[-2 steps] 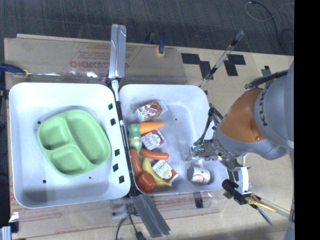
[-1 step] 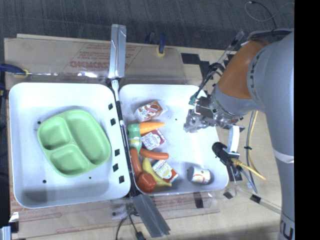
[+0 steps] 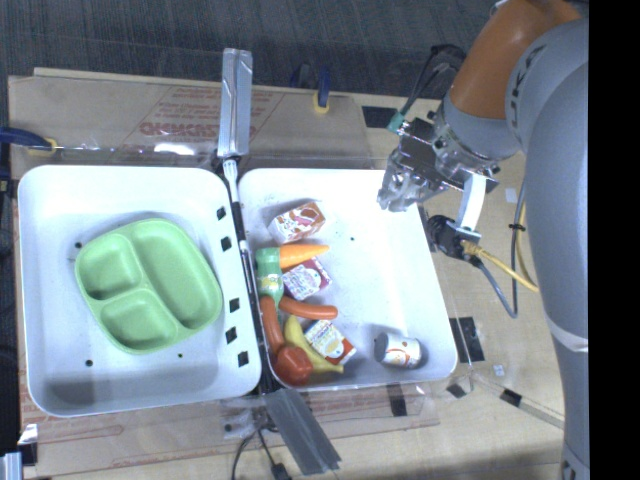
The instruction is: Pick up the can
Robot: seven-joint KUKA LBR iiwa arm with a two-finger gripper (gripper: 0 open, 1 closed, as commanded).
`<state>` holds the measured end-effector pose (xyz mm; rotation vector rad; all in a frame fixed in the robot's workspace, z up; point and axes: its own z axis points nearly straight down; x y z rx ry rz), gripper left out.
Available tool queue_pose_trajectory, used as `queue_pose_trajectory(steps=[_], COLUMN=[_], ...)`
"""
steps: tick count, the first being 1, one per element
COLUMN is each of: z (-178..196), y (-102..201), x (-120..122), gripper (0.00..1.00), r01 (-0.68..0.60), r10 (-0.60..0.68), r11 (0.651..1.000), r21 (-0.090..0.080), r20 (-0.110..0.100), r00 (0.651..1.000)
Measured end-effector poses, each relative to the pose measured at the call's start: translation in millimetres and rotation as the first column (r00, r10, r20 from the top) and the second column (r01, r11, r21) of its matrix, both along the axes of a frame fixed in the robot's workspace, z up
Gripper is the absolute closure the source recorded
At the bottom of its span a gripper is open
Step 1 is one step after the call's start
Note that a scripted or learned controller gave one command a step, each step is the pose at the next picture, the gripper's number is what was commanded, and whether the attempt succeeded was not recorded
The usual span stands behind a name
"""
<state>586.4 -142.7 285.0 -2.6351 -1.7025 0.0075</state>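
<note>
A small can (image 3: pixel 398 350) with a white and orange label lies on its side near the front right corner of the right bin (image 3: pixel 400 268). My gripper (image 3: pixel 396 192) hangs over the far right part of that bin, well behind the can and apart from it. Nothing shows in the gripper.
Along the right bin's left wall lie a red-and-white packet (image 3: pixel 297 221), a carrot (image 3: pixel 300 255), another packet (image 3: pixel 305 281), a sausage (image 3: pixel 308 310), a banana and a tomato (image 3: pixel 293 365). The left bin (image 3: pixel 50 208) holds a green divided plate (image 3: pixel 150 283).
</note>
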Motion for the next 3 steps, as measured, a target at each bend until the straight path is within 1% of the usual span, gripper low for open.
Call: queue_pose_trajectory(steps=[1,2,3], z=[72.6,154.6,153.3], y=[8.8,-41.4,-66.7], x=[25.6,7.9,59.1], gripper=[1.0,1.0,1.0], r01=[0.493,0.771,0.806], r10=[-0.493,-0.771,-0.806], r11=[0.87,0.636,0.592], r21=[-0.004,-0.005,-0.006], r20=[-0.001,0.002,0.0], r00=[0.87,0.636,0.592])
